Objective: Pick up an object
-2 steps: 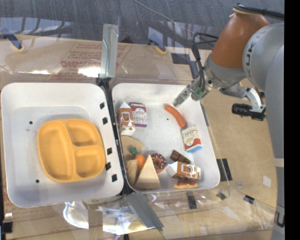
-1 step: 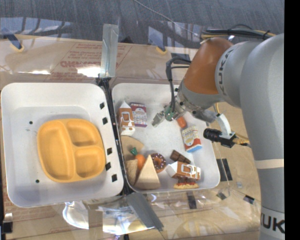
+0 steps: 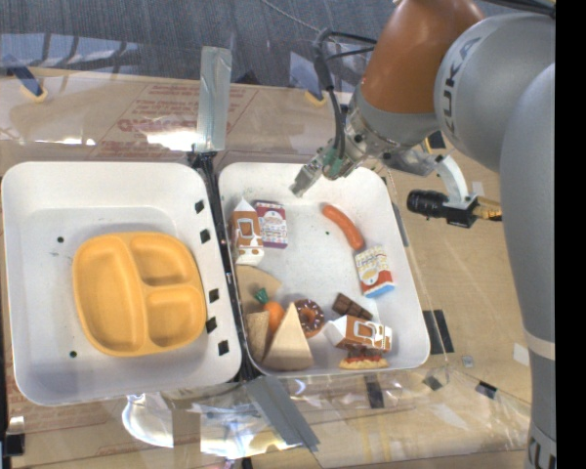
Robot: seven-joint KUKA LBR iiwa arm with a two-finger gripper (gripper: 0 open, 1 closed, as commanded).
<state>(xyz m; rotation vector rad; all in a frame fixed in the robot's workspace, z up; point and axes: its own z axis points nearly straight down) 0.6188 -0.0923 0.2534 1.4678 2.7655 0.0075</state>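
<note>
My gripper (image 3: pixel 311 178) hangs over the back edge of the right bin (image 3: pixel 406 291), slanting down to the left. Nothing shows in it. Just below it in the bin lie an orange-red sausage (image 3: pixel 344 226) and a small purple-and-white carton (image 3: pixel 271 223), with a brown carton (image 3: pixel 245 233) beside that. Further forward are a red-and-white milk carton (image 3: pixel 374 270), a tan cheese wedge (image 3: pixel 288 339), a chocolate donut (image 3: pixel 310 316), a carrot (image 3: pixel 273 313) and a small house-printed box (image 3: pixel 363 334).
The left bin (image 3: pixel 29 213) holds a yellow divided plate (image 3: pixel 137 291). A black divider strip (image 3: pixel 215 252) runs between the bins. The arm's large grey body (image 3: pixel 508 115) fills the upper right, with a black fitting (image 3: pixel 439 204) beside the right bin.
</note>
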